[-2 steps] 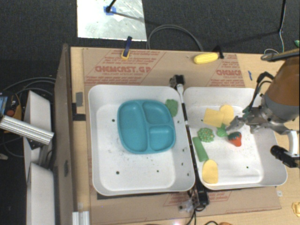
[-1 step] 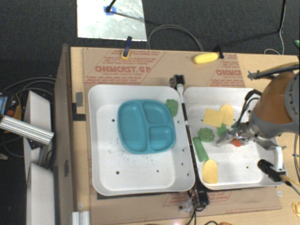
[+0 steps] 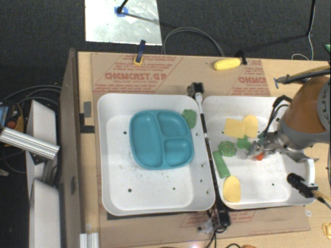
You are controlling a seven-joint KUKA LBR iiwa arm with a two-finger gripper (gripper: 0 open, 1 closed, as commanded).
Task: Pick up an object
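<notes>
**Ana:** Over the right-hand shallow white bin, the grey arm with its orange band reaches in from the right, wrist bent down low, and the two-finger gripper sits just above the bin floor.

**Ben:** Can you call the grip?

**Ana:** Cannot tell. The tip is a dark blur with a small red speck at it, and whether anything sits between them is not clear.

**Ben:** What lies around it?

**Ana:** Just beside the tip, on its left, a small dark green block. Next to that, a round knobbly green piece, and below it a long flat green strip running along the bin's left wall. Further up, a pale yellow square slab touching a rounded yellow lump. Near the front wall, a yellow oval piece, well apart from the gripper.

**Ben:** And the other side?

**Ana:** The left-hand shallow white bin carries a teal divided plastic plate, with a light green piece at its upper right corner. Both bins rest on a brown cardboard sheet printed with red lettering; a yellow banana-shaped toy lies on it. Dark carpet beyond holds a shiny silver sheet.
</notes>
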